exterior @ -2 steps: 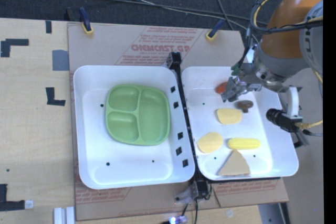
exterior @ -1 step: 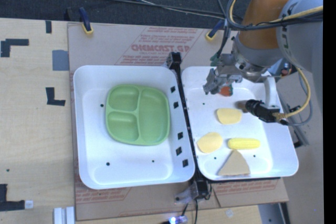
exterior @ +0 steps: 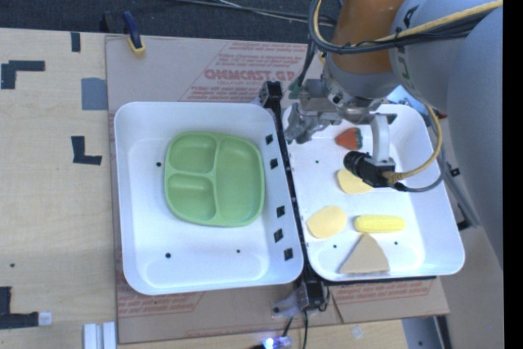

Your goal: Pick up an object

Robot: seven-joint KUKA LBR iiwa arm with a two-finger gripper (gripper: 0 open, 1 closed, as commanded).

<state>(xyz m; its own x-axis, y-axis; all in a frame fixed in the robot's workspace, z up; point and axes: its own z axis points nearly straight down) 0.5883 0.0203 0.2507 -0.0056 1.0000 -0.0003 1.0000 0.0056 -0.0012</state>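
1. You see two white bins side by side — the left bin and the right bin — both dotted with small black marks on their floors.
2. In the left bin lies a pale green divided plate.
3. Towards the right bin's near edge, a bright yellow corn cob, a soft yellow round piece and a tan wedge.
4. Nearer its far edge, a red-orange piece and a pale yellow piece.
5. The arm is grey with an orange band.
6. The bins sit on brown cardboard with red lettering — the bench is light wood with dark tape marks.
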